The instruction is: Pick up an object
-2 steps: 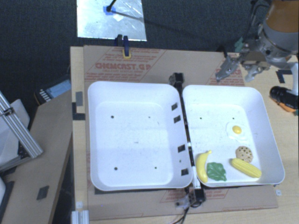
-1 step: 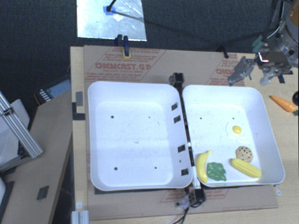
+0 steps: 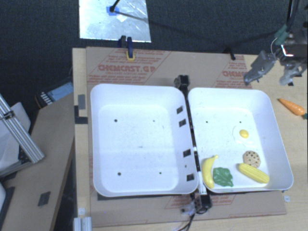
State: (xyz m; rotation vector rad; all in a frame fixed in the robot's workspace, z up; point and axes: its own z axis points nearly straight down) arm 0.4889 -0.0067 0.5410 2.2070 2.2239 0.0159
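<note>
The right bin (image 3: 262, 100) holds several toy foods along its near side. A fried egg (image 3: 243, 134) lies toward the right wall, with a cookie (image 3: 251, 158) below it and a yellow corn cob (image 3: 253, 173) at the near right. A banana (image 3: 208, 171) rests against the left wall with a green leaf (image 3: 223, 177) beside it. My gripper (image 3: 270, 77) hangs above the bench past the right bin's far right corner, well away from all the items. It is open with nothing between its fingers.
The left bin (image 3: 98, 129) sits beside the right one, joined by black clips along the shared wall. An orange carrot (image 3: 292, 106) lies on the bench outside the right bin. A silvery sheet (image 3: 114, 13) lies behind the bench.
</note>
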